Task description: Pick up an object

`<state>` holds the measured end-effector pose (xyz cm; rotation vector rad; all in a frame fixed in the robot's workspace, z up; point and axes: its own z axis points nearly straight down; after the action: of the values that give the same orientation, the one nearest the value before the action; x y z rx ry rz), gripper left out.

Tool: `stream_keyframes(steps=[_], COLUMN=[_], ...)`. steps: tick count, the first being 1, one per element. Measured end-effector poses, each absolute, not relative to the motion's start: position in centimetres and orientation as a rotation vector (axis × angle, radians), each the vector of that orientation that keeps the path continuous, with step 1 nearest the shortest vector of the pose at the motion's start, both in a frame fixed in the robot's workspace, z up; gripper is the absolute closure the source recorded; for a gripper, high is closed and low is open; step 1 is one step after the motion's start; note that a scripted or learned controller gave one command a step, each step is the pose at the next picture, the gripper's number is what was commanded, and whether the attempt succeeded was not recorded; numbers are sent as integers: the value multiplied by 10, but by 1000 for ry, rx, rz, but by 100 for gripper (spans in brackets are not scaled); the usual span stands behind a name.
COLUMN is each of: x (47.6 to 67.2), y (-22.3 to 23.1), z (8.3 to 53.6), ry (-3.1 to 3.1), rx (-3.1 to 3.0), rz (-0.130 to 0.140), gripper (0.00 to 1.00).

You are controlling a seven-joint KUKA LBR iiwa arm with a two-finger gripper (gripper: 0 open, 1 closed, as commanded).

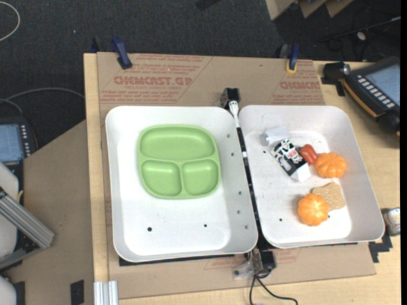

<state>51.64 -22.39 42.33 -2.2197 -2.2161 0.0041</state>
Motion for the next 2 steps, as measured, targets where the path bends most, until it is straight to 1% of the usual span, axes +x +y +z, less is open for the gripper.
stream_keyframes(steps=[1,2], x=[530,494], y=[-224,-218], z=[543,408], ry=[-2235,-2211], rx=[-2232,-2214], rz=[-10,8], gripper=[100,100])
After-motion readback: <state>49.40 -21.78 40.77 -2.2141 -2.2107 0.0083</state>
